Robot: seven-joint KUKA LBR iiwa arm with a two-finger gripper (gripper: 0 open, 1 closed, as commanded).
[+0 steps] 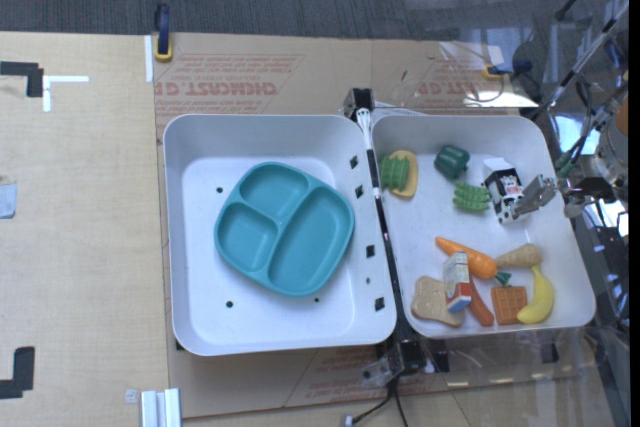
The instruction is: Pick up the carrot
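Observation:
The carrot is orange and lies slanted in the middle of the right bin. Its right end sits beside a tan toy food piece. A small white and red carton touches it from below. My gripper reaches in over the bin's right rim and hovers at the upper right, above and to the right of the carrot and apart from it. Nothing is seen held in it.
Near the carrot lie a bread slice, a banana, an orange cracker, a green ridged piece, a green pepper and a corn cob. A teal divided plate sits in the left bin.

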